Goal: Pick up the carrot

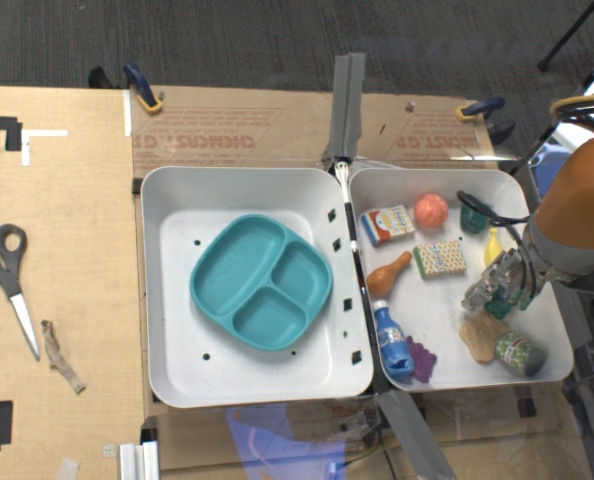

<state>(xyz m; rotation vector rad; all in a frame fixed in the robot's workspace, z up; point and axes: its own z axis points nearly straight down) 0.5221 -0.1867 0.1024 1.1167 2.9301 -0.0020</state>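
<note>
The carrot is a small orange piece with a narrow tip pointing up and right. It lies at the left side of the right bin, close to the divider. My gripper hangs low over the right side of that bin, well to the right of the carrot and apart from it. It sits just above a tan flat piece and below a yellow item. Nothing shows as held.
The right bin also holds a small snack box, a pink ball, a patterned box, a dark green item, a blue bottle, purple grapes and a green can. A teal divided plate lies in the left bin. Scissors rest on the bench.
</note>
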